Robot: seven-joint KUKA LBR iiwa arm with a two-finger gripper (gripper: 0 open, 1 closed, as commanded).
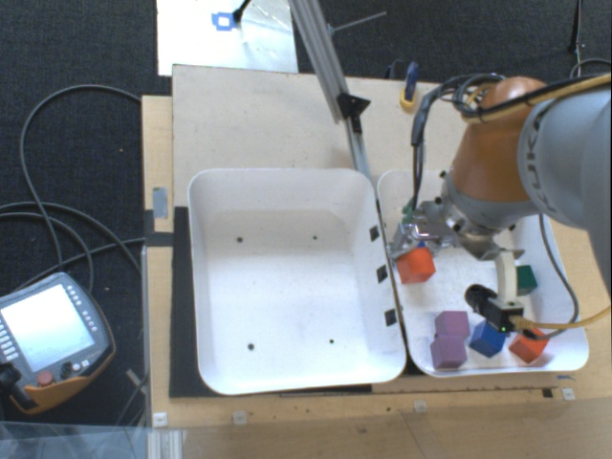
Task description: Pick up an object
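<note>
Hanging over the right bin [564, 357], the gripper [417, 240] has its fingers clamped on an orange block [416, 265], which sits just below them beside the bin's left wall. Cube-like, the block shows no clear long axis and looks slightly tilted.

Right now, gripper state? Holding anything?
Gripper: low in the right bin, right at the orange block; a grasp cannot be told.

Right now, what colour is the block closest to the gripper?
Orange-red: the block sits just below the gripper in the camera view.
</note>
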